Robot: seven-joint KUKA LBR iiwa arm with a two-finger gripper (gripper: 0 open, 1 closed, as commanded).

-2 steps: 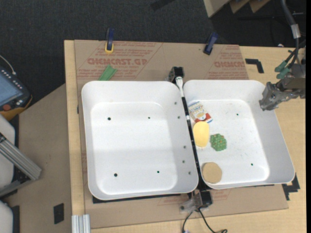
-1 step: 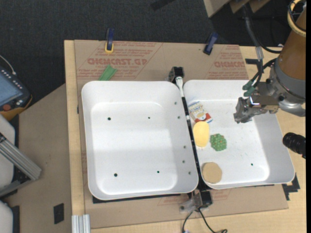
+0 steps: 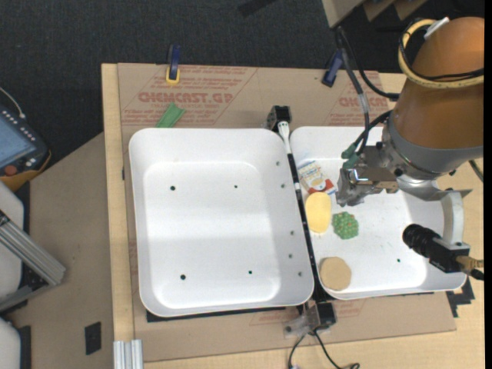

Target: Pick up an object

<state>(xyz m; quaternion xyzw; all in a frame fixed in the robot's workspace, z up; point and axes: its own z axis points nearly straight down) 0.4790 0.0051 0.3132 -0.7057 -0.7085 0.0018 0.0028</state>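
A grey-and-orange arm (image 3: 438, 91) reached in over the right bin (image 3: 400, 279), its pincer (image 3: 347, 194) poised at the bin's left side, just right of a small packet (image 3: 311, 174) and just above a yellow piece (image 3: 318, 212); whether the pincer was spread or pressed together could not be told, and nothing showed in its grip. A green lump (image 3: 345, 226) lay just beside the yellow piece, and a tan disc (image 3: 335, 273) sat nearer the front rim. The left bin (image 3: 207, 229) showed its white floor, marked by four dark dots. Both bins rested on a cardboard sheet (image 3: 231, 91) printed in red, clamped at its far edge by a blue clip (image 3: 174, 58), with a green strip (image 3: 169, 115) near it. The counter (image 3: 81, 229) stood on dark carpet (image 3: 115, 14).
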